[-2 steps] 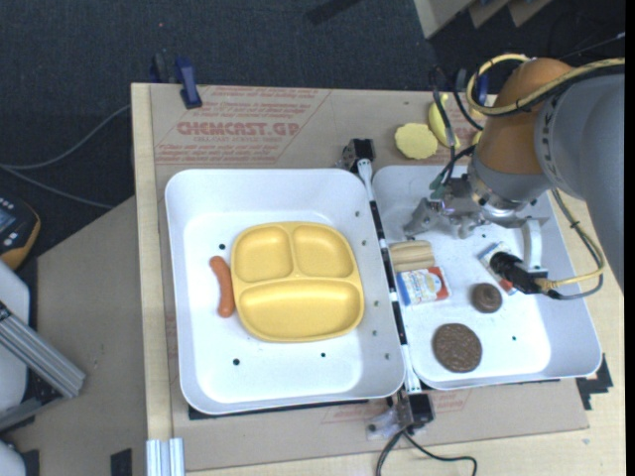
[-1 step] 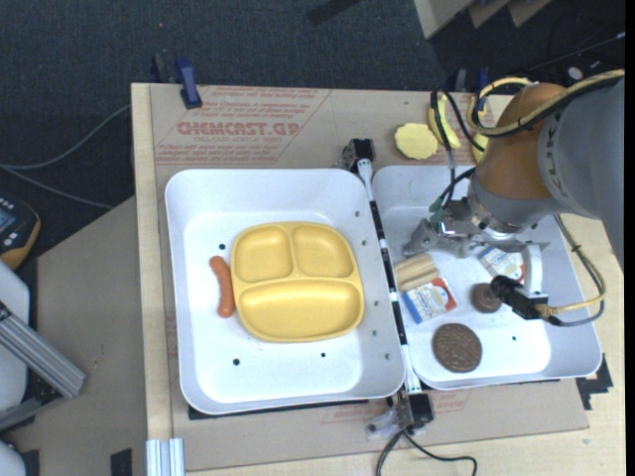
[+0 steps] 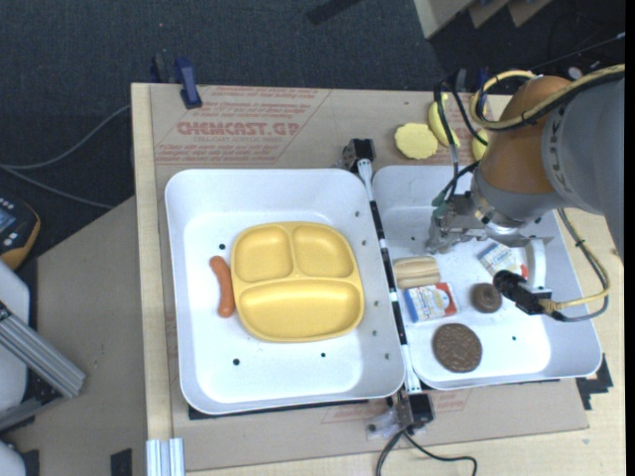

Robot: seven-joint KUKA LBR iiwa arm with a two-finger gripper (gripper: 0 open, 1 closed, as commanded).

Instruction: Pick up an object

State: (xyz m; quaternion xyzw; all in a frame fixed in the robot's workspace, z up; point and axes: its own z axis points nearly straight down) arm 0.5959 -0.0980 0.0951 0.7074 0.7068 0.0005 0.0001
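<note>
The right bin (image 3: 412, 194) holds several small things. A tan cylinder (image 3: 416, 270) lies at its left wall, with a red, white and blue packet (image 3: 430, 300) just below it. A large dark brown disc (image 3: 457, 347) lies near the front, and a smaller brown disc (image 3: 486, 298) sits to its upper right. A white and blue wrapper (image 3: 496, 259) lies partly under the arm. My gripper (image 3: 444, 236) hangs low over the middle of this bin, just above and to the right of the tan cylinder, with nothing seen in it.
In the left bin (image 3: 189, 266) there is a yellow divided plate (image 3: 296, 281) and an orange sausage (image 3: 224, 286) beside its left edge. A yellow lump (image 3: 417, 140) lies on the bench behind the right bin. A blue clamp (image 3: 187, 79) grips the board's far left.
</note>
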